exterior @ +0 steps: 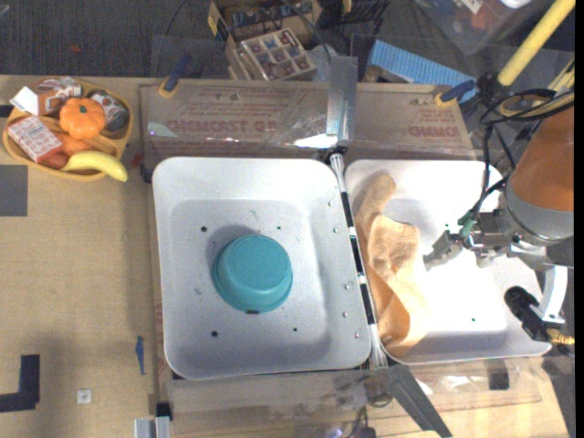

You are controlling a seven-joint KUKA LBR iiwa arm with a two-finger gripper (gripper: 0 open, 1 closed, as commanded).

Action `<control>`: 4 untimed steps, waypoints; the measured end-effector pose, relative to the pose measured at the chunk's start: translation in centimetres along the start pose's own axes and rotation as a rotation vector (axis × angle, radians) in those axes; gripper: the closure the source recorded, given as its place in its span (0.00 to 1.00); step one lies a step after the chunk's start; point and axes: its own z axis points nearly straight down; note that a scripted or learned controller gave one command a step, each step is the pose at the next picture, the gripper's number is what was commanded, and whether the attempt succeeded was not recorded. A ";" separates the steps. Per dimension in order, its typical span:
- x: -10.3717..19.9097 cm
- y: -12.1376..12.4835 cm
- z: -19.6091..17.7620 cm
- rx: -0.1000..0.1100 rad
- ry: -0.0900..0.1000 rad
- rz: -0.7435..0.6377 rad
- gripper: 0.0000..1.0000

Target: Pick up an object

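One teal bowl (254,273), one tan cloth (391,263) (separate bins); fingers (442,251) released, grasping nothing.

The arm (547,176) is cut off by the right edge; the cloth's (391,258) lower end is hidden behind the bin wall.

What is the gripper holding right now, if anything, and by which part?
Nothing. The gripper hangs over the right bin with its fingers apart, just right of the tan cloth, with no cloth between them. The teal bowl sits alone in the left bin.
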 end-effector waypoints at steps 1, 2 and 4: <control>2.8 5.3 7.6 -0.002 -0.001 0.053 0.00; 2.5 7.1 10.1 -0.012 -0.001 -0.291 0.00; 2.2 7.2 9.0 -0.018 -0.001 -0.285 0.00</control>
